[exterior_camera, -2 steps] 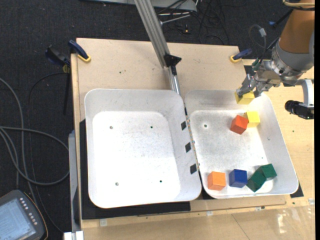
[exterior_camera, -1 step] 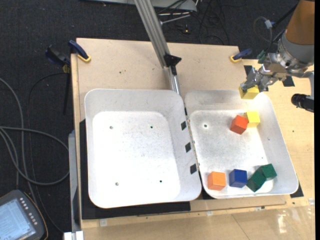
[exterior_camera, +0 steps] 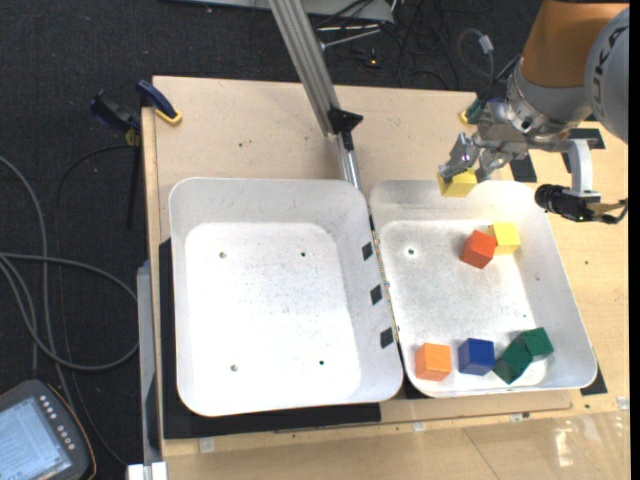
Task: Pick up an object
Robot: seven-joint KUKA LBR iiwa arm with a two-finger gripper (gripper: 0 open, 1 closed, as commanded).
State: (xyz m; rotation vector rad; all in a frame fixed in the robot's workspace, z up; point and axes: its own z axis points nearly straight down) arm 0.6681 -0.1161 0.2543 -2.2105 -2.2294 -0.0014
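**Yellow block raised in the gripper above the right bin's far rim**

Nearest the camera, along the front edge of the right bin (exterior_camera: pixel 560 298), a row of blocks lay close together: an orange cube (exterior_camera: pixel 433 360) at the left, a blue cube (exterior_camera: pixel 477 356) just beside it, and then two green blocks at the corner, a darker green block (exterior_camera: pixel 512 361) and a green cube (exterior_camera: pixel 537 342) touching or nearly touching each other. At the lower left of the scene, off the bench, the corner of a handheld screen unit (exterior_camera: pixel 30 433) showed on the dark floor among loose cables.

Farther back in the same bin, a red-orange cube (exterior_camera: pixel 478 248) sat tilted against a yellow cube (exterior_camera: pixel 506 236), the two in contact. The left bin (exterior_camera: pixel 190 268) stood beside the right one, their inner rims meeting over small black clips.

Beyond these, over the far rim of the right bin, the gripper (exterior_camera: pixel 465 171) hung with its fingers clamped on a yellow block (exterior_camera: pixel 458 182), which was lifted clear of the bin floor and apart from the other blocks. The grey arm with its orange band (exterior_camera: pixel 560 38) reached in from the right above it.

At the far side of the bench, a slanted metal pole (exterior_camera: pixel 305 48) ran down to a black fitting, and a blue and yellow clamp (exterior_camera: pixel 155 101) gripped the bench's left corner.
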